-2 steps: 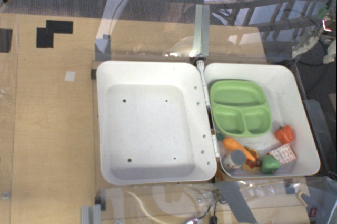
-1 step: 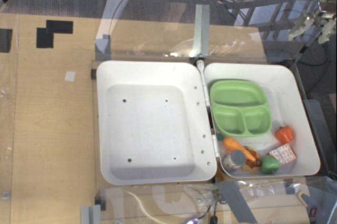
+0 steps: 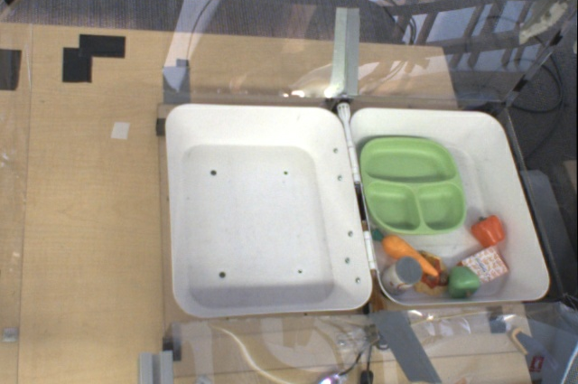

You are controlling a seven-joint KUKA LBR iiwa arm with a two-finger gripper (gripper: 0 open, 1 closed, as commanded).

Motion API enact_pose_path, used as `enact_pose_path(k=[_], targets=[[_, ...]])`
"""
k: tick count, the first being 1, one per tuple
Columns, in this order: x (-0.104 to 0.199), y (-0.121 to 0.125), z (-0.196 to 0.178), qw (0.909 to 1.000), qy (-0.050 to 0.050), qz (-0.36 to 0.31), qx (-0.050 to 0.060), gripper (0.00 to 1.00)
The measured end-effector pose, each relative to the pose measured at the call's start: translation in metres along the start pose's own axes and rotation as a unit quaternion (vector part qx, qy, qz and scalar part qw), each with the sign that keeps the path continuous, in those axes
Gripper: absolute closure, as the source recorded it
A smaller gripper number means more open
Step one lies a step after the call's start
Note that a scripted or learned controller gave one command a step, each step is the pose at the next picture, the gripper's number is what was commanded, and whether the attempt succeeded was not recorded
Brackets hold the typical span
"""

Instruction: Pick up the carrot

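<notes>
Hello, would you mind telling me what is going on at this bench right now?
Nothing is being handled at this moment. The carrot lies in the right bin, just below the green divided plate, in a cluster with a can, a small carton, a green toy and a red-orange one. It has not been picked up yet.
</notes>
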State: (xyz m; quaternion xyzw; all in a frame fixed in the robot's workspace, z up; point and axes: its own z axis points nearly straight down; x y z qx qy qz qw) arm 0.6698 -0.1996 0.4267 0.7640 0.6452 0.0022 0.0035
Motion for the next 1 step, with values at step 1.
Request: enact_pose_path(k=[1], targets=[[0.0015, -0.0005, -0.0101, 1.0000, 0.000, 0.007, 0.001, 0.00]])
